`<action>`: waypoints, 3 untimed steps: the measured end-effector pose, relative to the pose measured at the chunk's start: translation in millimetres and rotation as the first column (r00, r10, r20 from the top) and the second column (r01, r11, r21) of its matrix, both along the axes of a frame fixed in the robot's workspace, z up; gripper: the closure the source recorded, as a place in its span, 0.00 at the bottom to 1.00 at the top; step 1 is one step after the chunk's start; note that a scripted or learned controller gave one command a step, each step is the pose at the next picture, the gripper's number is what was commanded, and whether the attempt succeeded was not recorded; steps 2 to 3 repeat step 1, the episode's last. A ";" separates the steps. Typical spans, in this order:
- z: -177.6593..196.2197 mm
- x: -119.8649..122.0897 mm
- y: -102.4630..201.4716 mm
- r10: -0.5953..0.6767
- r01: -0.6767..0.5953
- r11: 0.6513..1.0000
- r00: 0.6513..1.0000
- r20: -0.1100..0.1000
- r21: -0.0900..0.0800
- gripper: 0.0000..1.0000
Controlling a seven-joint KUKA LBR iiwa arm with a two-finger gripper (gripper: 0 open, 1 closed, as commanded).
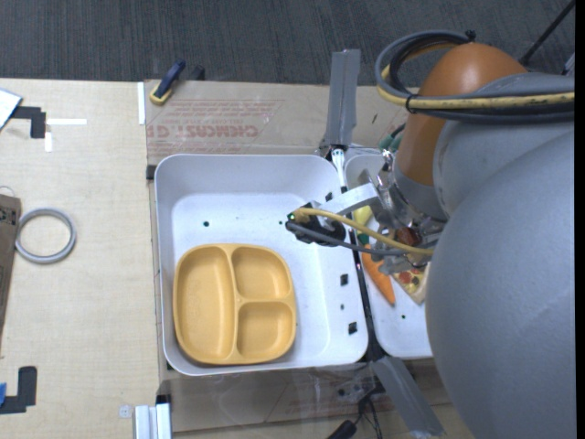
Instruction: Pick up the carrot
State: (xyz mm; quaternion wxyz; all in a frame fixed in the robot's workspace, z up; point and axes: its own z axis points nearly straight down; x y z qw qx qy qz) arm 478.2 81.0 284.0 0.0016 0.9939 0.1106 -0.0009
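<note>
Carrot (380, 283) not yet lifted, lying in right-centre bin (402, 333); tool (400, 254) low over it, open or closed can't tell.

A white bin (164, 245), its floor flecked with a few small black specks, frames a mustard-yellow plate (235, 305). The second bin (402, 332) beside it is the same plain white. An orange carrot (382, 286) shows bright against that white, beneath the smooth grey arm (512, 273) with its duller, brownish-orange band (462, 90). The bench (82, 337) is pale beige with a faint wood grain, and a grey tape roll (44, 235) lies on it. Brown cardboard (219, 122) carries faded red lettering, a blue-and-yellow tool (167, 80) sits at its edge, and the floor (228, 16) is dark grey carpet.
</note>
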 end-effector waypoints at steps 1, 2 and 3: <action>-42.7 -0.9 -77.7 -0.019 0.019 1.000 1.000 -0.004 0.001 1.00; -42.7 -0.9 -77.7 -0.019 0.019 1.000 1.000 -0.004 0.001 1.00; -42.7 -0.9 -77.7 -0.019 0.019 1.000 1.000 -0.004 0.001 1.00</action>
